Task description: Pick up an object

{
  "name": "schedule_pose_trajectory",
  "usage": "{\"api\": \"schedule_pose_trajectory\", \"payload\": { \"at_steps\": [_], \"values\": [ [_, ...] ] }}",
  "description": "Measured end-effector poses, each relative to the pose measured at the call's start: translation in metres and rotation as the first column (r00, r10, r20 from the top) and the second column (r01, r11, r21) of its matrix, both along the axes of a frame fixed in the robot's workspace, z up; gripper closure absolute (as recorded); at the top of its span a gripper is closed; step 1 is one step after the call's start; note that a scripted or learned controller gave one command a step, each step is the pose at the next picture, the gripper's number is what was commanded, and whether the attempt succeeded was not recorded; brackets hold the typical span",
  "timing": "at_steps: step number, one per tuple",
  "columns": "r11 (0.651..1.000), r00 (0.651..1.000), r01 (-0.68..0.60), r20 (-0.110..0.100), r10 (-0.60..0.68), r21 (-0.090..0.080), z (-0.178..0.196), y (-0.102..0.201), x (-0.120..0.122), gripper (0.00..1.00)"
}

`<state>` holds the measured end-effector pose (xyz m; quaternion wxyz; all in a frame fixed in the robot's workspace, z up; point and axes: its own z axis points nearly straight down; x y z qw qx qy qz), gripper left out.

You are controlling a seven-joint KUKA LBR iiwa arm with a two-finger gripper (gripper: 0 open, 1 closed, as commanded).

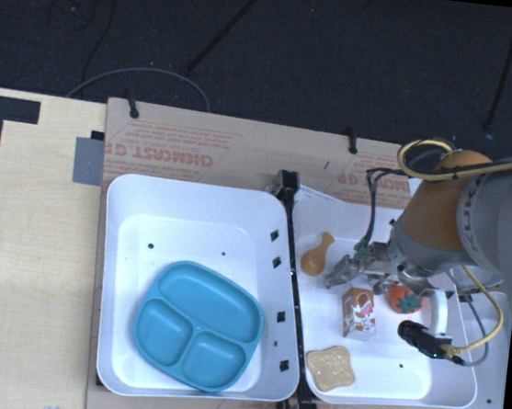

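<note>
In the right bin (455,395) lie a tan pear-shaped toy (316,254), a small red and white carton (359,313), a slice of toast (330,367) and a red-orange round toy (403,298). My gripper (348,270) hangs low over the middle of this bin, between the pear-shaped toy and the carton, just above the carton's top. Nothing shows between its fingers. The arm's grey wrist with the orange band (440,212) rises behind it to the right and hides part of the bin's far side.
The left bin (136,203) holds a blue divided plate (197,324). A black divider (285,286) separates the two bins. Cables (462,335) loop from the wrist over the right bin's right side.
</note>
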<state>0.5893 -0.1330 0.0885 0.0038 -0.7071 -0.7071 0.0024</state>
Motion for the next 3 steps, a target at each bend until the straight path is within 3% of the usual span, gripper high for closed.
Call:
{"api": "schedule_pose_trajectory", "payload": {
  "at_steps": [1,2,3],
  "values": [
    [1.000,1.000,0.003,0.003,-0.003,-0.001,0.013,-0.001,0.001,1.00],
    [1.000,1.000,-0.001,0.010,0.001,-0.002,0.065,0.001,0.011,1.00],
    [1.000,1.000,-0.001,0.010,0.001,-0.002,0.115,0.002,0.002,1.00]
  ]
}}
